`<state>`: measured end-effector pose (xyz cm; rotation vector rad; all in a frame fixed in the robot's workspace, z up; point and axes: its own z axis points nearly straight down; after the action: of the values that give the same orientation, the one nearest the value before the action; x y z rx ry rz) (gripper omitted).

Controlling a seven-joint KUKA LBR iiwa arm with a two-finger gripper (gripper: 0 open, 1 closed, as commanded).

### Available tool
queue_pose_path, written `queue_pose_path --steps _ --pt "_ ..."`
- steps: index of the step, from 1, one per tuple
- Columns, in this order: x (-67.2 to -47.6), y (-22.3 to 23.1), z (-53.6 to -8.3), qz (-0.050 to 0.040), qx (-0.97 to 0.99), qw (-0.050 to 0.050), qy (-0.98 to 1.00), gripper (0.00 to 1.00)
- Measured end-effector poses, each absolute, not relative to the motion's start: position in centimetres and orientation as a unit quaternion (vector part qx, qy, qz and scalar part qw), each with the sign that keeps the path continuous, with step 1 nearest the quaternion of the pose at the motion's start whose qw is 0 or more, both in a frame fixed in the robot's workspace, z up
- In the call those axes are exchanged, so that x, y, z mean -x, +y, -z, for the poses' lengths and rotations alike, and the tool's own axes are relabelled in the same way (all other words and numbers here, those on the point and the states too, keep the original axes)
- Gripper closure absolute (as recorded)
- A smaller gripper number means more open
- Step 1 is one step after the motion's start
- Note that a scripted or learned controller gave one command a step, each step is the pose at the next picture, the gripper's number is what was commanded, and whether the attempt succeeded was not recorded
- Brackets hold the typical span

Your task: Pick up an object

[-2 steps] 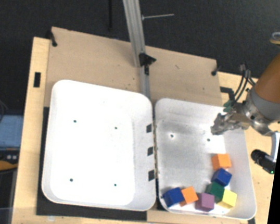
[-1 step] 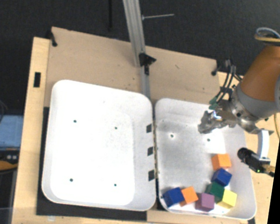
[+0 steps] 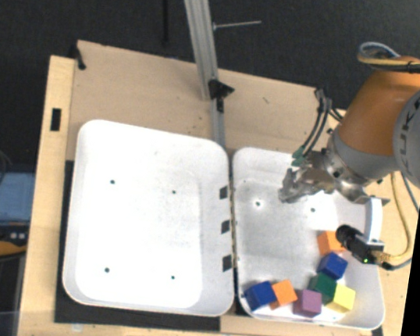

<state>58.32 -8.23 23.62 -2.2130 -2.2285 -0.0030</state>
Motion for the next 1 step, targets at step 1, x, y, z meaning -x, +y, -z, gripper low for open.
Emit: queue_pose_path --steps 1 --pt "-56.75 -3.57 -24.37 0.0013 0.704 0.001 -0.71 1.0"
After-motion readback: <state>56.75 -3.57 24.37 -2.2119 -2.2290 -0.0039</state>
